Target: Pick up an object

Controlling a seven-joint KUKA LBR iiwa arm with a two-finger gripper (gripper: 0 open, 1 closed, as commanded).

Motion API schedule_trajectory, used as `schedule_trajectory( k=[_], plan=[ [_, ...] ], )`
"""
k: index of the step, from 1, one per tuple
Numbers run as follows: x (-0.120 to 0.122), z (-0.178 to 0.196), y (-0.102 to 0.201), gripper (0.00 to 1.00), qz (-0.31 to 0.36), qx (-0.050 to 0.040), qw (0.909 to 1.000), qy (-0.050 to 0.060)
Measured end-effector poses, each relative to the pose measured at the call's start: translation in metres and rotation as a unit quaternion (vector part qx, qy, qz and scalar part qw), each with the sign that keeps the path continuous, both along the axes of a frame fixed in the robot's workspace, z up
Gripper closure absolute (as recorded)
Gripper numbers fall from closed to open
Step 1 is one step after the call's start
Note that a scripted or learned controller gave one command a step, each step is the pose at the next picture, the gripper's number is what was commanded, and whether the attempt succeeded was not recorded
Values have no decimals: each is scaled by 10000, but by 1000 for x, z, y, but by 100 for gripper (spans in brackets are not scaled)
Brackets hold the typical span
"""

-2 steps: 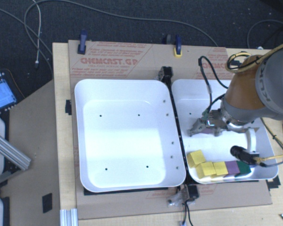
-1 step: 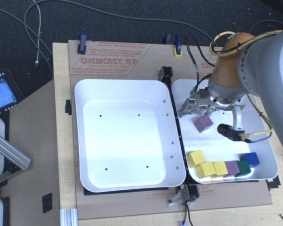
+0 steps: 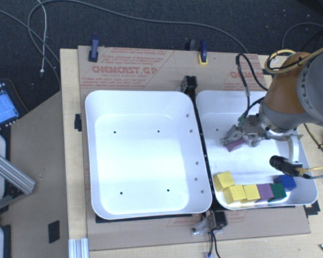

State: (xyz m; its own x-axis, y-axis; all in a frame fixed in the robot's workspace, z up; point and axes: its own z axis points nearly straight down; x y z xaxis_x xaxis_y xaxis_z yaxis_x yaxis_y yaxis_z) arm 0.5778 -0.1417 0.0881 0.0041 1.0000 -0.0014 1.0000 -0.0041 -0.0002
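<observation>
My gripper (image 3: pixel 232 141) reaches in from the right over the right bin (image 3: pixel 215 112), pointing left, near the bin's middle. A small purple block (image 3: pixel 236 144) sits between its grey fingertips, and the fingers are shut on it. Along the bin's front edge lies a row of other blocks: a yellow block (image 3: pixel 223 180), two more yellow ones (image 3: pixel 244 192), a purple one (image 3: pixel 265 191), a green one (image 3: pixel 278 193) and a blue one (image 3: pixel 285 183).
The left bin (image 3: pixel 97 144) sits beside the right one, with a narrow black gap between them. A black part with a cable (image 3: pixel 284 164) hangs under the arm's wrist, above the blue block. Blue clamps (image 3: pixel 94 48) hold the board at the back.
</observation>
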Motion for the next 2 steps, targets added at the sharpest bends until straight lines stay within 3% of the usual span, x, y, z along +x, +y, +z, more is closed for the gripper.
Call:
schedule_trajectory(
  k=[1, 2],
  plan=[
    [2, 11, 3, 100, 23, 5, 10000, -16],
    [-10, 104, 74, 100, 52, 13, 10000, -44]
  ],
)
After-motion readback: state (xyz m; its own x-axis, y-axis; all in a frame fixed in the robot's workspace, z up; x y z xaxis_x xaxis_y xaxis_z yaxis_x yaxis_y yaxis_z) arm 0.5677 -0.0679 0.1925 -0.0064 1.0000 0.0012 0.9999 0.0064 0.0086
